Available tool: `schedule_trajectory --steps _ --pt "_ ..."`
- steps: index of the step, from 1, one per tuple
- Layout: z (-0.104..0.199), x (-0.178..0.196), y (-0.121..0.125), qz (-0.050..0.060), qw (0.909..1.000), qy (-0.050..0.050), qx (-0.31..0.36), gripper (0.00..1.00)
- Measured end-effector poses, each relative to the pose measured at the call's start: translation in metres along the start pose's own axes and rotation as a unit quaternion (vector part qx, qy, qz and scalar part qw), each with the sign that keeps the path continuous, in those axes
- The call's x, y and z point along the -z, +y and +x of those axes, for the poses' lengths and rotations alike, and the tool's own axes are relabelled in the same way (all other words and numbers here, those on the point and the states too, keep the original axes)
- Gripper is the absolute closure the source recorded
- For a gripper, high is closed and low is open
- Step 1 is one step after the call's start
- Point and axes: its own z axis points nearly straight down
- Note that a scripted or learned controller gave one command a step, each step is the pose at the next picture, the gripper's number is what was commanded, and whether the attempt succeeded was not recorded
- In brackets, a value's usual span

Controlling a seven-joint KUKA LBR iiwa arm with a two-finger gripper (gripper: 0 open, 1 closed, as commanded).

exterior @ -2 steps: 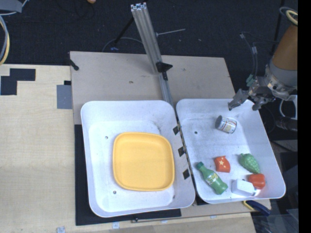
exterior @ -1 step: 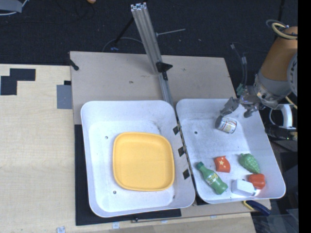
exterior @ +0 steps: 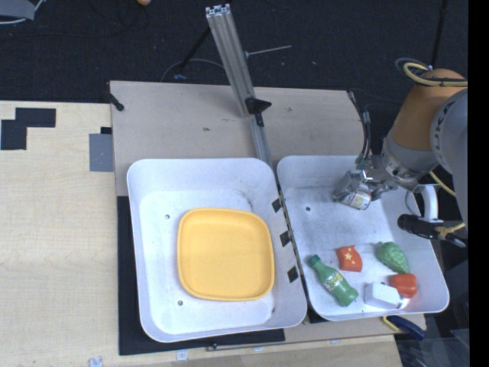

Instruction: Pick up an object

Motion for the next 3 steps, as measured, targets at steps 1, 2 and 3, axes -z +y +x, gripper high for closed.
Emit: schedule_trajectory --steps 1,2,3 --pt "0.0 -0.015 0.001 -0.003 1.0 -0.001 0.0 0.0" --pt "0.0 -0.003 0.001 -0.004 1.0 -0.002 0.0 1.0" --pt "0.005 0.054 -0.006 -0.005 1.0 -0.001 -0.001 1.0"
